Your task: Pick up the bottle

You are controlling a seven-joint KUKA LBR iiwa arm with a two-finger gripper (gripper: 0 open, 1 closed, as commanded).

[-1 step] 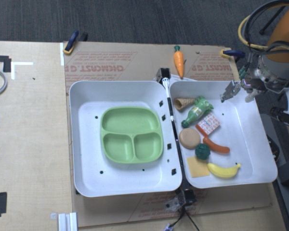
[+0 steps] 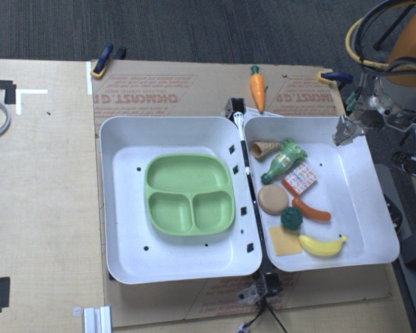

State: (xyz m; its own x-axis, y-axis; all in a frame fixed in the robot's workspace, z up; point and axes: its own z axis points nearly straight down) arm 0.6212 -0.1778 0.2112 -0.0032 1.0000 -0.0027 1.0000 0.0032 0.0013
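The bottle is green and lies on its side in the right bin, near the bin's far left part. It rests between a cone and a red-and-white box. My gripper hangs over the far right corner of that bin, well to the right of the bottle and apart from it. Nothing is seen held in it.
The right bin also holds a round bun, a sausage, broccoli, a cheese slice and a banana. A green divided plate lies in the left bin. A carrot lies on the cardboard behind the bins.
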